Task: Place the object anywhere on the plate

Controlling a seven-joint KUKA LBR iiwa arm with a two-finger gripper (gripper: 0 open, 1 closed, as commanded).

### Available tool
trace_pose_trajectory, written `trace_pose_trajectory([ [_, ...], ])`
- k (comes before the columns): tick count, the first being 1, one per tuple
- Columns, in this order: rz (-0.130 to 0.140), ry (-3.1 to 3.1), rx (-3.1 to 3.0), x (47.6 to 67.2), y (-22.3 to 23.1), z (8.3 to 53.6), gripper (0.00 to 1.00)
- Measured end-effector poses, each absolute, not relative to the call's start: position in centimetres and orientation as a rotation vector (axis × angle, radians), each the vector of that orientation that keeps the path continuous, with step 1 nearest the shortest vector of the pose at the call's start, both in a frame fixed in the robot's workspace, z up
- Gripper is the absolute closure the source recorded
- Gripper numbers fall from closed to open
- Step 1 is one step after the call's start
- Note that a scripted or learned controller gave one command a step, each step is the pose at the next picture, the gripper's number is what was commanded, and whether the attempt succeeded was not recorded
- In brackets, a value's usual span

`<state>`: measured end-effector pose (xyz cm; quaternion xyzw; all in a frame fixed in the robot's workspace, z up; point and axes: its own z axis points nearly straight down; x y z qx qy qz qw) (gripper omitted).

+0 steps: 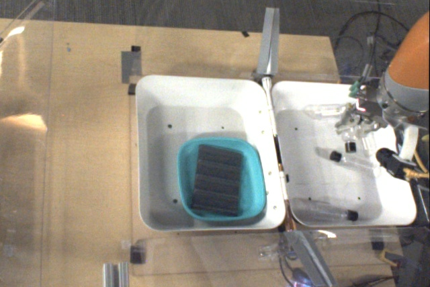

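Observation:
A teal square plate [254,175] sits in the front half of the left bin [154,138]. On it lies a dark grey ribbed block [216,179], flat and slightly tilted, inside the plate's rim. My gripper [356,119] hangs over the far right part of the right bin [302,208], well away from the plate and the block. Nothing of the block is near it. The arm's orange band [413,60] shows at the right edge.
Several clear plastic tubes with black caps lie in the right bin, one [334,156] near its middle, one [350,215] at the front wall, one [322,109] at the back. A grey metal post [269,44] stands behind the divide between the bins.

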<state>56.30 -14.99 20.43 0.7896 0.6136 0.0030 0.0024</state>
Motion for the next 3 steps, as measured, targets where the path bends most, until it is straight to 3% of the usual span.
trace_pose_trajectory([
  [1, 0.003, 2.223, 2.217, 51.4, -7.8, 18.4, 1.00],
  [2, 0.007, 2.384, 2.039, 55.3, 0.2, 21.4, 1.00],
  [3, 0.005, 2.480, 1.926, 50.3, 7.8, 20.5, 1.00],
])
